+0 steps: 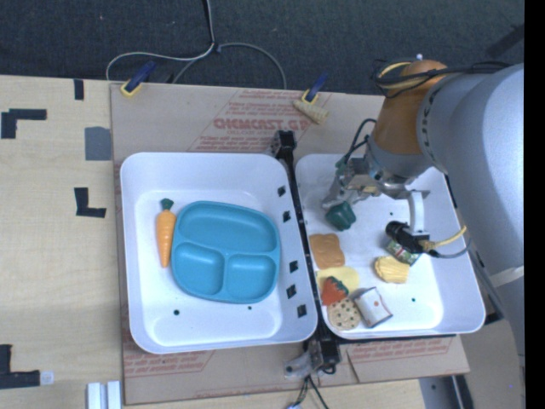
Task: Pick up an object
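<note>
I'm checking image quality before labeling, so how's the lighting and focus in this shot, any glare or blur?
Camera view: even, soft lighting, faint shadows beside the blue plate and carrot; white bins bright without hard glare; items mostly sharp; the grey arm, nearest the lens, looks soft; the gripper is small and hard to resolve.
</note>
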Action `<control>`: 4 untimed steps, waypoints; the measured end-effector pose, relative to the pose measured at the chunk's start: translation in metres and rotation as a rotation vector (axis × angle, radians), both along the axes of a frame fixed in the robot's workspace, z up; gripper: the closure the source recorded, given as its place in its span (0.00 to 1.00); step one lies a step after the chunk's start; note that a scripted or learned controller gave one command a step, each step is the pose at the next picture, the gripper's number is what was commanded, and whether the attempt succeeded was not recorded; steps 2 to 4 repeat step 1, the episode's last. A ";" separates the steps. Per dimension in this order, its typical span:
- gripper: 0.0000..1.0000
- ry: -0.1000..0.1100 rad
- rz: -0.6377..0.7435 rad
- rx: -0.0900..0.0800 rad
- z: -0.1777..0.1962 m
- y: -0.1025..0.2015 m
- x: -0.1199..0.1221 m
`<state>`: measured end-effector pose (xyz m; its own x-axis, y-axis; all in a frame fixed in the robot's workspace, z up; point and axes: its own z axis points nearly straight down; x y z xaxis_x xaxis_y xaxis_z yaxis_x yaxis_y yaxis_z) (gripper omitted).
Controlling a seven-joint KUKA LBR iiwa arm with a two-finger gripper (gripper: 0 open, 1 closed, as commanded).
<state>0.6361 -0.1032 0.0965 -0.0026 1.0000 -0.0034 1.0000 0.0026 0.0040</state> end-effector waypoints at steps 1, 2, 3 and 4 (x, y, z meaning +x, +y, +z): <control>1.00 0.000 0.003 0.006 0.093 0.051 -0.044; 1.00 0.000 0.003 0.006 0.093 0.051 -0.044; 1.00 0.000 0.003 0.006 0.093 0.051 -0.044; 1.00 0.000 0.003 0.006 0.093 0.051 -0.044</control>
